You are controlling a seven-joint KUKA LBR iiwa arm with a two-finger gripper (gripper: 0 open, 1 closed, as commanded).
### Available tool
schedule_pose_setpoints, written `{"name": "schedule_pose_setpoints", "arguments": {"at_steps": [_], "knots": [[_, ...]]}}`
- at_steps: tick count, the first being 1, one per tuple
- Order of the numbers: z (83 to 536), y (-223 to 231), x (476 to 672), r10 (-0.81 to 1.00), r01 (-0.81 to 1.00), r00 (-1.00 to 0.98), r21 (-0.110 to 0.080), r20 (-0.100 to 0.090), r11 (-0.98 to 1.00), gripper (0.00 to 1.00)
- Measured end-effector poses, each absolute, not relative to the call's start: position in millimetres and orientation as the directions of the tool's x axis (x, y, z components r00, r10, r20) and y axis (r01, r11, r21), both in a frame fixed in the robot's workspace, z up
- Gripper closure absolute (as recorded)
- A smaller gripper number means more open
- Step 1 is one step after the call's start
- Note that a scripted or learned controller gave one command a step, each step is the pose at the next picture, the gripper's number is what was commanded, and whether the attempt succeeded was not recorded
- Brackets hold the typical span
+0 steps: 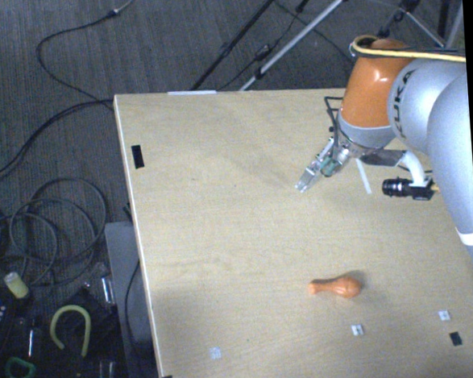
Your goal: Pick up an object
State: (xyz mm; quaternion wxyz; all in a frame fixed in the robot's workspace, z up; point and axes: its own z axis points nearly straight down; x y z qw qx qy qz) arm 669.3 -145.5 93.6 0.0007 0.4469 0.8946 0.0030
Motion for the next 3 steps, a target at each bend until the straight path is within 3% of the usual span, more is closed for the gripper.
{"name": "schedule_pose_setpoints", "arguments": {"at_steps": [1, 2, 3], "knots": [[191.1, -96.1, 663.2, 0.875, 0.875, -0.485, 0.001, 0.0, 0.485, 1.0], [182.8, -33.3, 640.6, 0.98, 0.98, -0.197, -0.002, 0.001, 0.197, 1.0], [370.7, -102.4, 581.8, 0.848, 0.848, -0.53, 0.0, -0.004, 0.53, 1.0]]}}
